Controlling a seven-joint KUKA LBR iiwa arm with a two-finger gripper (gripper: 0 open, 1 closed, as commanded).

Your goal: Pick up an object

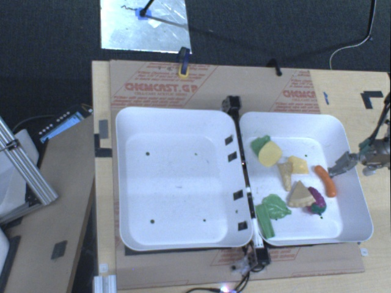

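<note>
The right bin (342, 224) holds several toy foods: a green piece (260, 144) beside a yellow lemon (270, 155), a yellow cheese block (299, 164), a tan strip (286, 176), an orange carrot (325, 180), a tan wedge (299, 195), a purple eggplant (317, 201) and a green leafy piece (269, 211). My gripper (339, 165) reaches in from the right edge over the bin's right rim, just right of and slightly above the carrot. I see nothing held in it.
The left bin (177, 176) lies next to the right one, joined along a black hinge strip (243, 182). Both rest on a brown cardboard sheet (159, 84). A yellow clamp (183, 71) stands at the far edge, and a shiny foil sheet (143, 14) lies beyond.
</note>
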